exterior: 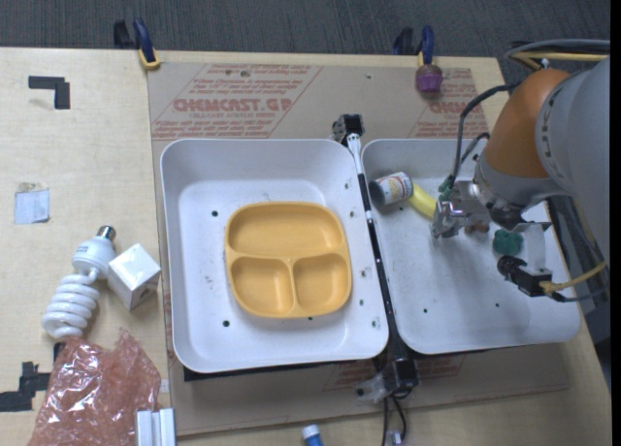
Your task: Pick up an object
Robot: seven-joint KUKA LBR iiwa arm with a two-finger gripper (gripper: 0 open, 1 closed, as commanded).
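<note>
In the right bin point(456, 318), a small white can with a printed label point(393, 188) lies on its side near the far left corner. A yellow piece point(423, 204) rests right beside it. My gripper point(447, 219) hangs low over the bin floor, just right of the yellow piece and close to touching it. A green object point(507, 239) sits to the gripper's right, partly hidden under the wrist. Nothing is visibly held.
The left bin point(194, 231) holds a yellow divided plate point(288, 259). Outside the bins on the left lie a spiral light bulb point(78, 289), a white cube point(134, 275) and a crumpled red bag point(92, 396). A black cable plug point(519, 274) hangs by the wrist.
</note>
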